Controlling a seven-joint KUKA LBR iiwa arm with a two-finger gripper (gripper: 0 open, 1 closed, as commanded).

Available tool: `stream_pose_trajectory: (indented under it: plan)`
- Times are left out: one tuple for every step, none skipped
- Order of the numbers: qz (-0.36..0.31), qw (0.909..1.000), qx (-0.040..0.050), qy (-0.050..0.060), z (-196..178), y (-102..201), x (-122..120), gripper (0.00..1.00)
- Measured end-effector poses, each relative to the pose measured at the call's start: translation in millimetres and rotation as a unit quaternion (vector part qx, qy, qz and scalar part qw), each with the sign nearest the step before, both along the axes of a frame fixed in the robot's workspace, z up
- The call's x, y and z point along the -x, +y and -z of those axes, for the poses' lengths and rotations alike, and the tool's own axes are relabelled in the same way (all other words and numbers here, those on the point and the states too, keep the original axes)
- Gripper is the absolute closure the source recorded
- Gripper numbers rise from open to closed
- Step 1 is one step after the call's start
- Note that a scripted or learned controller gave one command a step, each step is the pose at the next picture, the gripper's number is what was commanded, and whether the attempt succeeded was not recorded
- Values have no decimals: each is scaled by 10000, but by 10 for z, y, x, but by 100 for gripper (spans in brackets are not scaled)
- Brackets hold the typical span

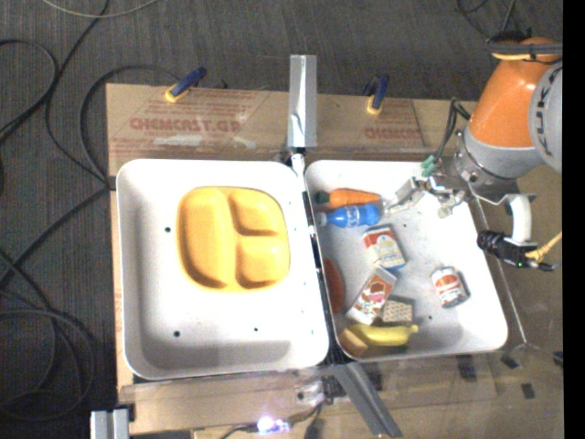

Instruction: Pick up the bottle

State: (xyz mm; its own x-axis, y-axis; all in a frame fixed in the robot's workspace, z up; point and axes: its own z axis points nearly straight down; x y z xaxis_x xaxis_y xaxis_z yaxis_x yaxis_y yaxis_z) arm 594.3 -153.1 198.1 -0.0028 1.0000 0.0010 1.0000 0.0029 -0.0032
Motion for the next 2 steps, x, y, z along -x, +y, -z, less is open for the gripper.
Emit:
stream_pose_trajectory:
  plan:
    - [154, 9999, 20, -8, 1017, 444, -363, 0]
    - [-421, 9991, 17, -65, 1087, 492, 341, 0]
